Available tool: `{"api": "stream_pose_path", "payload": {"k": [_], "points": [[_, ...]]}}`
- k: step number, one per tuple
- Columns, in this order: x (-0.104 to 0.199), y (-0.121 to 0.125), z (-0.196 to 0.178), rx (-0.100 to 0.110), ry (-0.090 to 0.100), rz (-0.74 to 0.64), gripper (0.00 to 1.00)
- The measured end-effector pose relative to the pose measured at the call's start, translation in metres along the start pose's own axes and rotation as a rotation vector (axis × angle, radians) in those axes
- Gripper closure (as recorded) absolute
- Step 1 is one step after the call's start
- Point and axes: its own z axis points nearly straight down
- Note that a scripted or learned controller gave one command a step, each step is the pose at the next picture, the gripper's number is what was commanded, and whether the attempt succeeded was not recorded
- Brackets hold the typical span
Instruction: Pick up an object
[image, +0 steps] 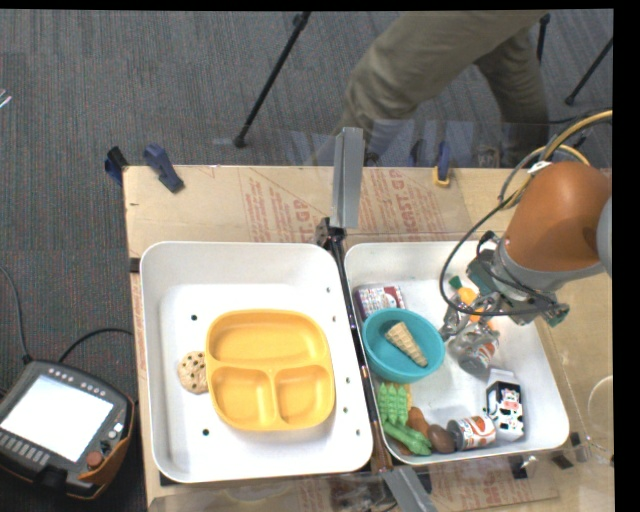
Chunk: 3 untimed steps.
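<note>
The right bin (553, 385) holds several objects. A teal bowl (385, 360) with a waffle cone (407, 341) in it sits at the bin's left. Behind the bowl lies a red and white packet (380, 298). Along the front are a green toy (396, 408), a small brown item (441, 437), a red-labelled can (472, 432) on its side and a cow-patterned carton (506, 409). My gripper (468, 335) hangs low in the middle of the bin, right of the bowl, directly over a silver and orange can-like object (480, 349). Contact with it cannot be judged.
The left bin (160, 300) holds a yellow divided tray (270, 368) with a cookie (192, 372) beside its left edge. A grey upright post (347, 185) stands between the bins at the back. A person stands behind the bench, and a teach pendant (60, 425) lies at the lower left.
</note>
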Motion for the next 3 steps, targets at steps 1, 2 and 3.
{"api": "stream_pose_path", "payload": {"k": [1,2,3], "points": [[0.041,0.054,0.010,0.000,0.007,0.162,1.00],[0.010,0.092,0.012,-0.003,0.009,0.165,1.00],[0.011,0.092,0.012,-0.003,0.012,0.165,0.00]]}}
